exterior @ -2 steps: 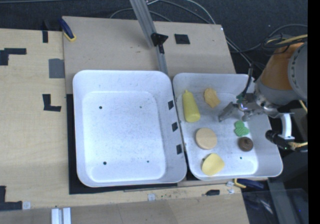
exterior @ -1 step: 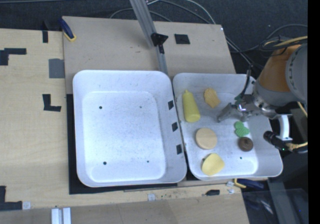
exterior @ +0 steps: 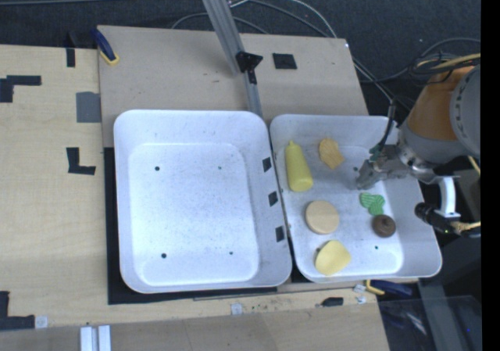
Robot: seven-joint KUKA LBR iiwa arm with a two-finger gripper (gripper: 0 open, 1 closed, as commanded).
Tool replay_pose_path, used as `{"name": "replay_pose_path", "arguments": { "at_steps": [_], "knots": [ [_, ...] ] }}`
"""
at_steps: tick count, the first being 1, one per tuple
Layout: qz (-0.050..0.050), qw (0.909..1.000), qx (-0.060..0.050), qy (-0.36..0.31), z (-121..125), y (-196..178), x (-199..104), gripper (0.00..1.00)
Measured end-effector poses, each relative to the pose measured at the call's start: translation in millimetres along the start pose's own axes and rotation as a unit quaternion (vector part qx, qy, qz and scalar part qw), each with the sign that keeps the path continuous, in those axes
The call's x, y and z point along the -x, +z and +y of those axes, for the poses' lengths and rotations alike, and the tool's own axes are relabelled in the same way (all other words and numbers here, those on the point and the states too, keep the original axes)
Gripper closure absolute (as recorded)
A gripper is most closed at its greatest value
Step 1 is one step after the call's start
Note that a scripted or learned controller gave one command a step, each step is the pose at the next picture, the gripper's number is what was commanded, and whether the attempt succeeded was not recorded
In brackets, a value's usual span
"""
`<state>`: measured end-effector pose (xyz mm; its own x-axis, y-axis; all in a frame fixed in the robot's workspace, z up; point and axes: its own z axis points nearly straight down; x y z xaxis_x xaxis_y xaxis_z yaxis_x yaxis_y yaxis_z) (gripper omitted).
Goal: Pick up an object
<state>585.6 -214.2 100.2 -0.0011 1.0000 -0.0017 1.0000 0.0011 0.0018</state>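
Two shallow white bins sit side by side on the tabletop [exterior: 47, 185], their inner rims nearly touching. The left bin [exterior: 191, 201] offers an unobstructed floor from wall to wall. The right bin [exterior: 414, 263] holds all the objects. A yellow bottle-shaped object [exterior: 298, 167] lies lengthwise close to the left wall. An orange-yellow piece [exterior: 330, 152] lies near the far wall, just right of the bottle-shaped object. A tan disc [exterior: 322, 216] rests at mid-floor, with a yellow rounded object [exterior: 332, 257] just in front of it, near the front rim. A green item [exterior: 373, 202] and a dark brown round item [exterior: 383, 225] lie near each other toward the right wall. Open floor remains in the centre of the right bin, between the orange-yellow piece, the tan disc and the green item. The arm [exterior: 441, 119] enters over the right rim, its orange band above the wrist, with the wrist angled down and leftward. The end effector [exterior: 367, 180] is low over the bin floor, just above and left of the green item and well apart from the bottle-shaped object. Whether its fingers are spread or closed cannot be told, and no object is visible between them. A slanted metal pole [exterior: 223, 21] crosses the tabletop behind the bins.
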Motion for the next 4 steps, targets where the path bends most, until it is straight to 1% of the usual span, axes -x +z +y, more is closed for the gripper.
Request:
{"name": "replay_pose_path", "arguments": {
  "at_steps": [1,2,3,4],
  "knots": [
    [0.0,1.0,0.0,0.0,4.0,-42.4,-0.7,1.0],
    [0.0,1.0,0.001,0.0,8.2,-104.6,-2.0,1.0],
    [0.001,1.0,0.0,0.0,8.6,-136.3,-2.2,1.0],
    [0.001,1.0,0.0,-0.002,4.0,-145.7,-52.8,1.0]
  ]
}}
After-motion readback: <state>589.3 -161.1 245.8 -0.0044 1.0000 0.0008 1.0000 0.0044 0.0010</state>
